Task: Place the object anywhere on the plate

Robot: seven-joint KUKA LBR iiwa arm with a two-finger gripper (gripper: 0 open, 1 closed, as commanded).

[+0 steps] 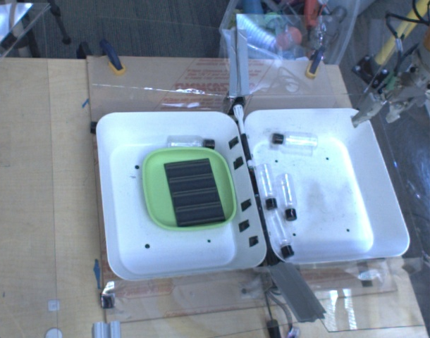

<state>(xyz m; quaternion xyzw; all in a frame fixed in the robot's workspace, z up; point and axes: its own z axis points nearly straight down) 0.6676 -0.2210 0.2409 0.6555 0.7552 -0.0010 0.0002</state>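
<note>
Metal claw (385,103) is hovering well right of the green plate (153,189); whether it is open or carrying anything, I cannot tell. One black ribbed block (194,192) is already lying flat on the plate. It is probably light and stiff, with ribs giving grip, and is best pinched across its narrow width. Five clear capped tubes (294,141) are lying about, four right of the plate and one just behind it. They are likely slippery and prone to rolling.
</note>
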